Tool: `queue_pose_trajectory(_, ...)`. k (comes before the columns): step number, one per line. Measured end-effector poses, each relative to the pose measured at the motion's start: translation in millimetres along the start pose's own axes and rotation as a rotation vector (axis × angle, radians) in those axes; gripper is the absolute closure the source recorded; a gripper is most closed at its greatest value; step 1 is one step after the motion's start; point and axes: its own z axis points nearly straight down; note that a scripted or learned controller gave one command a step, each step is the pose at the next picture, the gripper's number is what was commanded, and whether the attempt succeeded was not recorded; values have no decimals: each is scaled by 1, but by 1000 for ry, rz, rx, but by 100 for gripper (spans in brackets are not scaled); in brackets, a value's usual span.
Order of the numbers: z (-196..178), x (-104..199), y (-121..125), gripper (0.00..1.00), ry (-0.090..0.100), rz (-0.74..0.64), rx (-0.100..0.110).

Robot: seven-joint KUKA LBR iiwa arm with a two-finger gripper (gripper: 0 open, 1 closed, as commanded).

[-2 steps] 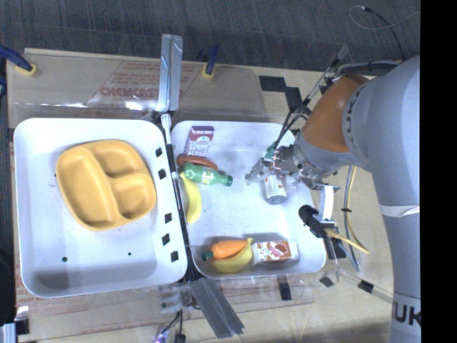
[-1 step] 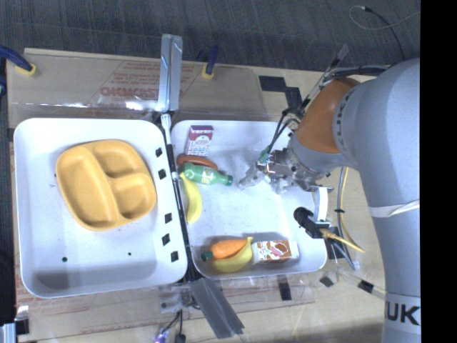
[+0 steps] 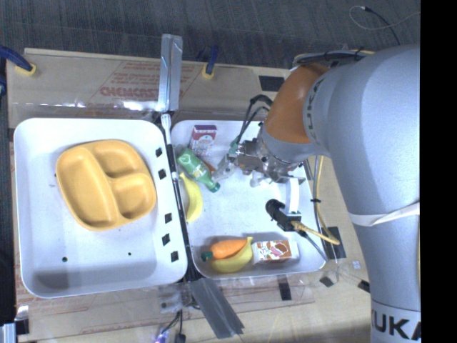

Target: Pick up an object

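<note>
The carrot lay against the right bin's near wall; whether the gripper, above the green bottle, was clenched, I couldn't tell; a centred, vertical descent would likely serve.

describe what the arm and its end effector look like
The arm is thick, smooth and light grey, with an orange band above the wrist and part of black KUKA lettering low on its body. Thin black cables loop to the end effector, a cluster of metallic and black parts.

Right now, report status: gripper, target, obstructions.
Gripper low in right bin, nothing seen held. Green bottle right beside it. Banana close by.
</note>
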Motion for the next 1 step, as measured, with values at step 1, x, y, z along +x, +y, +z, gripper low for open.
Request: queue_pose_trajectory(1, 22, 37, 17, 0, -2, -241, 2)
